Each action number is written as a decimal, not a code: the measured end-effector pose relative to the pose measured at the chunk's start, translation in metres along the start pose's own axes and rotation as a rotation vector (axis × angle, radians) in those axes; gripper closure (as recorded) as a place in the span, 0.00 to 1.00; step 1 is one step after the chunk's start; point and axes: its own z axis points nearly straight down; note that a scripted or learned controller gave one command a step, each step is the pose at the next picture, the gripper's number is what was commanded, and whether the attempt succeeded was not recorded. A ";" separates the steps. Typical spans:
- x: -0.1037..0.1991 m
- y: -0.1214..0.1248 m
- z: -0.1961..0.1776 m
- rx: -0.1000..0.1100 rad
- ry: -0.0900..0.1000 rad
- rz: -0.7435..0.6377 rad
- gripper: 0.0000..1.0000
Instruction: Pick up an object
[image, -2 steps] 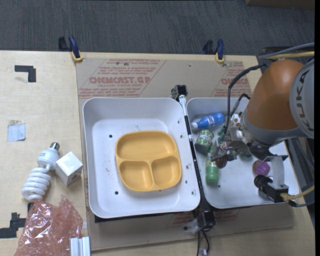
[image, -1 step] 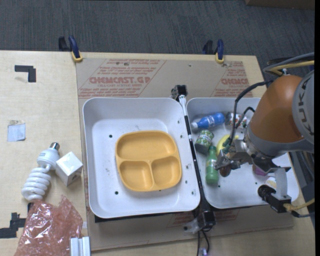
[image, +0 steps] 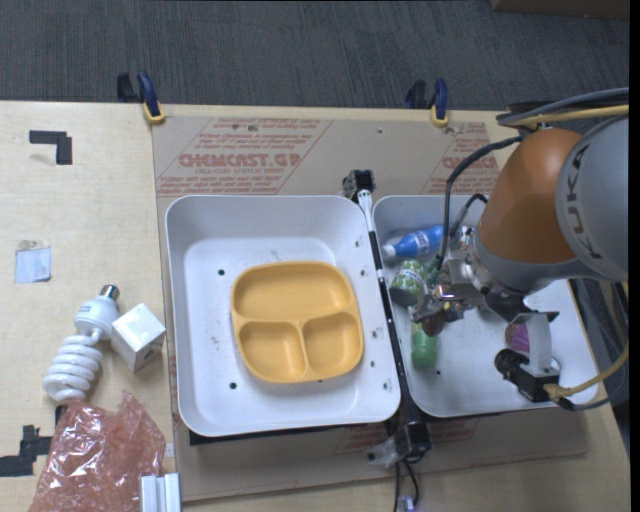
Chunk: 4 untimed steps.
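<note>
One green bottle (image: 424, 347), long axis vertical in view, under fingers (image: 440, 303).

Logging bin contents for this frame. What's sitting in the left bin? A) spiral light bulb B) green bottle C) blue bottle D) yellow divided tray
D: the yellow divided tray lies flat in the middle of the left bin, while the spiral light bulb lies out on the bench and the bottles sit in the right bin.
</note>
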 end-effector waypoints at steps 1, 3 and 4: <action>0.019 0.044 0.000 0.001 0.000 -0.002 1.00; 0.136 0.077 -0.030 0.002 0.000 -0.001 1.00; 0.167 0.055 -0.042 0.003 -0.001 -0.002 1.00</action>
